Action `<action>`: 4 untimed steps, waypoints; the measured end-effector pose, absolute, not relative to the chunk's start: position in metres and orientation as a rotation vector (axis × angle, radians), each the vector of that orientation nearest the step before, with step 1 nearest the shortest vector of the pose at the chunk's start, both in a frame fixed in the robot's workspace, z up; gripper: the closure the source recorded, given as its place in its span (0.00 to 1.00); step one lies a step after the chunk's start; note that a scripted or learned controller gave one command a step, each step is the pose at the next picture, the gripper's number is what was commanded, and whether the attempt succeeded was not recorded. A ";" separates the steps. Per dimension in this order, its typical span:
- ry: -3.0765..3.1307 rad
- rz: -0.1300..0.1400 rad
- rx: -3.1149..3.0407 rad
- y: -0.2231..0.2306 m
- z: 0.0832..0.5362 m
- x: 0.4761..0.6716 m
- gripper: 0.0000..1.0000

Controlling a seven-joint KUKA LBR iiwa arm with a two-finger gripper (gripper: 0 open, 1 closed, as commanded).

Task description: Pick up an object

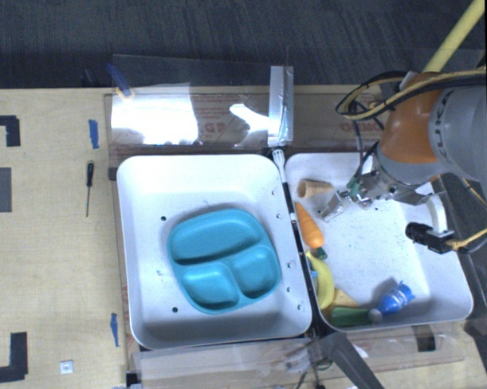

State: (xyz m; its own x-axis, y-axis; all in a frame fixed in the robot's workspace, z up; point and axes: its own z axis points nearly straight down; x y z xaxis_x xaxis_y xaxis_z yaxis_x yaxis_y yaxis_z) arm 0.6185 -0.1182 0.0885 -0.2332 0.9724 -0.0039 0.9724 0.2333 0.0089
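Observation:
The right bin (447, 302) holds several objects along its left and front sides. A tan cylinder (313, 187) lies at the back left, with an orange carrot (310, 226) just in front of it. A yellow banana (322, 279) curves toward the front, beside a green item (351, 315) and a small blue bottle (395, 298). My gripper (332, 205) hangs low over the back left of this bin, right of the carrot's top and just in front of the tan cylinder. Nothing shows held in it.
The left bin (139, 185) contains a blue divided tray (223, 258). The grey arm with its orange band (409, 136) and loose cables covers the right bin's back right. A black connector (427, 235) sticks out over the right side. A metal divider (282, 108) stands behind the bins.

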 end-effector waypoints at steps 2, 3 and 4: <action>2.368 -0.025 2.085 -0.106 0.086 0.662 0.00; 2.368 -0.026 2.085 -0.106 0.086 0.662 0.00; 2.368 -0.026 2.085 -0.106 0.086 0.662 0.00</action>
